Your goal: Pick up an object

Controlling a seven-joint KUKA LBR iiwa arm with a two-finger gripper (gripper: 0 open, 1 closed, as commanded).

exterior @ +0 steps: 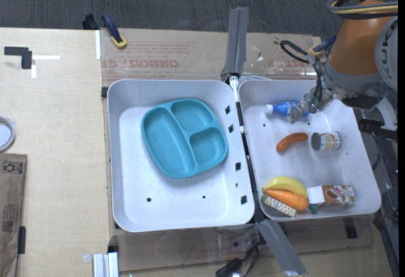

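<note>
1. The gripper hangs low over the back part of the right bin. It is small, grey and shiny, on a round orange and grey arm.
2. Its tips are too small and blurry, so I cannot tell how wide they are or if they grip anything.
3. The little bottle lies on its side just to the left of the gripper. It is see-through blue with a white cap, and its near end seems to touch the tips.
4. The sausage lies just in front of the gripper. It is smooth, reddish-orange and bent like a smile.
5. The small can lies on its side beside the sausage, a bit in front of the gripper. It is round and shiny.
6. Far in front of the gripper, at the bin's near wall, sit a curved yellow banana, a pointed orange carrot and a flat brown box.
7. Well to the left of the gripper, in the left bin, lies a smooth blue plate with three hollow parts and round corners.
</note>
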